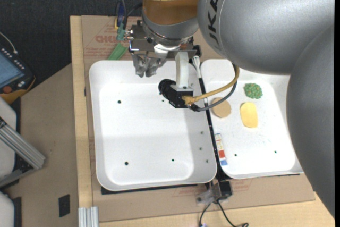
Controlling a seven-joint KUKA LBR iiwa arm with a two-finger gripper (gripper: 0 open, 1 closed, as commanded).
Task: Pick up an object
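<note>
The grey KUKA arm with its orange band (276, 13) fills the far right of the scene, reaching in over the brown cardboard-covered bench (82, 114); on that bench sit the shallow white plastic left bin (143, 135) and, touching it side by side, the shallow white plastic right bin (265, 146); the two-finger metal gripper (145, 70) hangs over the far edge of the left bin, and whether it is open or closed cannot be told from this angle; the things to pick all lie in the right bin (well apart from the gripper): a smooth yellow oval piece (248, 115) near the middle, a bumpy green round piece (253, 91) just beyond it, a flat tan disc (222, 109) just left of the yellow one, and a small white strip with red and blue marks (219, 148) lying nearer, along the bin's left wall.
</note>
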